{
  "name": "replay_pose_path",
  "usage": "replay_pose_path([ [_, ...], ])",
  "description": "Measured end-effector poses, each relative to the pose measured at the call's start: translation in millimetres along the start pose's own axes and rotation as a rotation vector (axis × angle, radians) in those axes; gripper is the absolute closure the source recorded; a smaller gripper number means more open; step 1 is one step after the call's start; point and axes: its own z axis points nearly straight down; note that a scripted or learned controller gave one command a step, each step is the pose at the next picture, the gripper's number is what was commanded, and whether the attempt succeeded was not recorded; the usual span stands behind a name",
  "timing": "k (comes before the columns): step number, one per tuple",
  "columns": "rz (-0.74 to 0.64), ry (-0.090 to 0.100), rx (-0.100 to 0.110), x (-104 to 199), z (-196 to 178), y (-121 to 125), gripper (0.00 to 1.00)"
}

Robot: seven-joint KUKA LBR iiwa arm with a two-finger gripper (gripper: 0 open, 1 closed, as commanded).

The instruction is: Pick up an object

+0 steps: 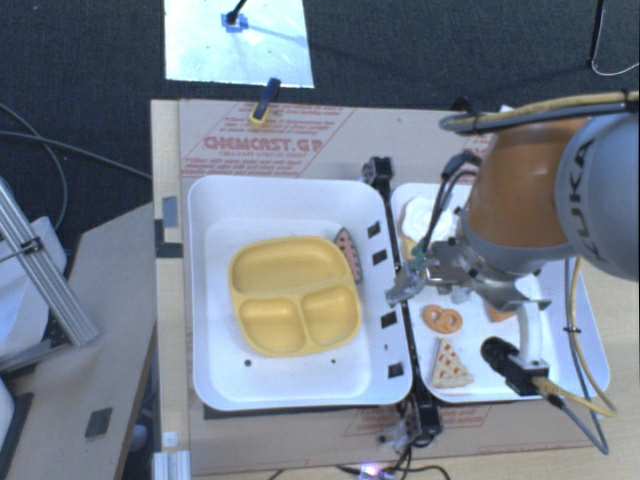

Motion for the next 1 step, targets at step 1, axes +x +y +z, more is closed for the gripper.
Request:
replay_pose_path([
  [1, 0.006, -0.002, -0.019, -37.5, -49.6, 1.9, 0.00],
])
